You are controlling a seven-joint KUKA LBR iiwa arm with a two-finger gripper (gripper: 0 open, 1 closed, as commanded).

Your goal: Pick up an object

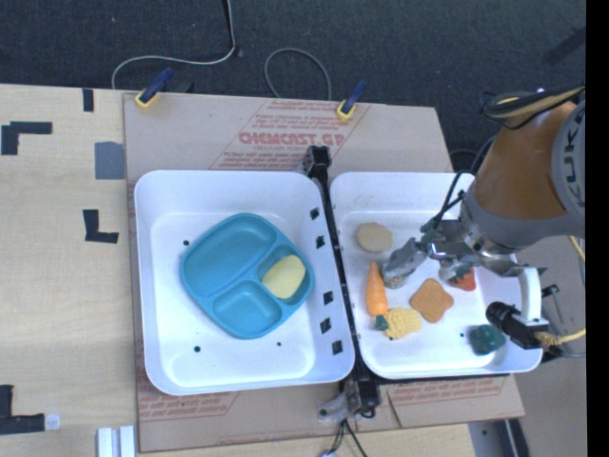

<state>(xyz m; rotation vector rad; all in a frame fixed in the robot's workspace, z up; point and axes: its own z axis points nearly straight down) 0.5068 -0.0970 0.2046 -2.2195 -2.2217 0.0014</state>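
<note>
From my remote station I see two white bins side by side on a cardboard sheet. The left bin (162,350) carries a blue divided plate (238,279), and a pale yellow lump (284,276) lies in the plate's right-hand compartment. The right bin (419,358) holds the loose objects. A tan rounded piece (374,238) sits toward the far left of that bin. An orange carrot (377,291) lies lengthwise below it, and a yellow corn cob (402,324) lies at the carrot's near end. An orange-brown flat piece (432,301) rests just right of the carrot. A small red object (464,279) lies partly under the wrist hardware, and a teal object (486,340) sits near the bin's front right corner. The arm (523,174) enters from the right, with its gripper (404,265) low over the right bin. The gripper sits between the tan piece and the orange-brown piece, just right of the carrot's upper end. I cannot tell how its pincer is set, nor whether it touches any object.
</note>
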